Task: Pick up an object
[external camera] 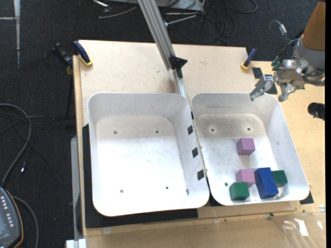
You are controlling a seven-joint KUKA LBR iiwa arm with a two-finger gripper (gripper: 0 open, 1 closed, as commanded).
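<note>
Purple, green and blue blocks lie in the right bin (289,154), all toward its near end. One purple cube (245,146) sits alone near the bin's middle. Nearer the front rim, a second purple block (244,176) touches a blue block (266,182), the tallest of the group, with a dark green cube (239,191) just in front and a smaller green block (280,177) tucked against the blue one's far side. The left bin (98,138) shows bare, speckled white plastic. The claw (271,91) hangs over the right bin's far right corner, above the rim, released, fingers spread with nothing between them. Wooden tabletop (129,61) carries both bins.
</note>
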